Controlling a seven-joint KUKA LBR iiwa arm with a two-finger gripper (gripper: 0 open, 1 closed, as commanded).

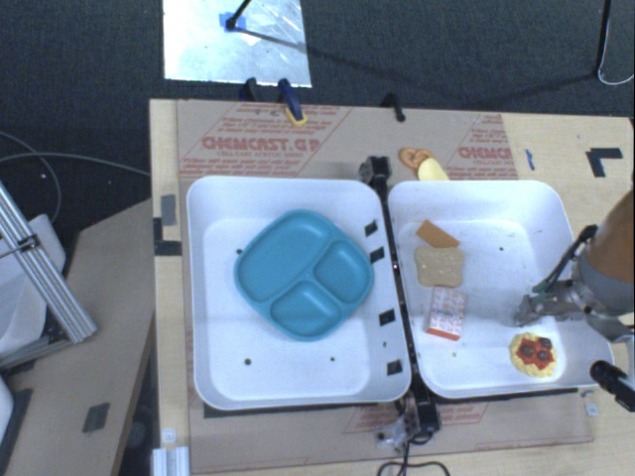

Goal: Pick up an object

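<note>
Two white bins are set side by side on the bench. The left bin (213, 266) is taken up by a blue divided plate (303, 274), which lies flat near its middle. The loose items are gathered in the right bin (556, 206), presumably so that they are within the arm's reach from that side.

Toward the left of that bin, an orange cracker (436, 234) is seen touching the top edge of a tan slice of bread (440, 266), and a small red-and-white packet (447, 313) lies just below them. A small round pizza (535, 354) with red topping rests apart, near the bin's lower right corner. Outside the bins, a yellow banana-like piece (432, 170) sits on the cardboard beside the top rim.

The gripper (524, 313) is lowered into the right bin at its right side, just above the pizza and well apart from the cracker, bread and packet. Nothing is seen between its tips, and whether the claw is wide or narrow cannot be told from this angle. The pizza is judged the likeliest target, being nearest.
</note>
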